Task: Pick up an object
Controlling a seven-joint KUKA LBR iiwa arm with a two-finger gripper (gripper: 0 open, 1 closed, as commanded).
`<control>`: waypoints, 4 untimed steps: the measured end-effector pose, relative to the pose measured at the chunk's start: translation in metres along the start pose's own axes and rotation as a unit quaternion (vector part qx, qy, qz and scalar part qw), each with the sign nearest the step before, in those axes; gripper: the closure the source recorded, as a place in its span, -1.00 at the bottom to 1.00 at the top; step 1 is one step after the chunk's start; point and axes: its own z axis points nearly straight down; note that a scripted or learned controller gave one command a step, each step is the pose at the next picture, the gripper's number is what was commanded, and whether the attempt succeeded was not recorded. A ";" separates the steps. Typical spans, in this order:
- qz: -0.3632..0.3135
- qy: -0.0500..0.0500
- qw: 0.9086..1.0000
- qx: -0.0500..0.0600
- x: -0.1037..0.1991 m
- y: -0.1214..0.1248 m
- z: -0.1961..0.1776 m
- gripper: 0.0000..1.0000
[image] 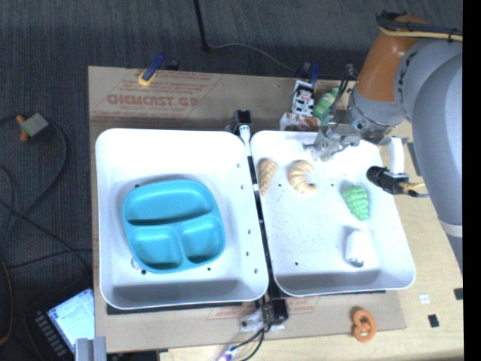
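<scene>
Claw (325, 150) beside croissant (302, 176), crosswise

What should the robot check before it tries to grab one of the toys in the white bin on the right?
1. Toys lie in the right white bin: ok.
2. Gripper is above that bin's far edge: ok.
3. Tan ridged pastry toy is just below the gripper, uncovered: ok.
4. Green bumpy toy lies apart from the others: ok.
5. Something already held: cannot tell.
</scene>
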 end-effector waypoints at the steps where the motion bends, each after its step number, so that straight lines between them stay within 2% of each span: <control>1: 0.000 0.000 1.000 0.001 0.000 -0.001 0.001 -1.00; 2: 0.000 0.000 1.000 -0.001 0.024 -0.019 0.073 -1.00; 3: 0.000 -0.002 1.000 -0.003 0.023 -0.018 0.063 1.00; 4: -0.002 0.002 1.000 -0.001 0.133 0.013 -0.025 1.00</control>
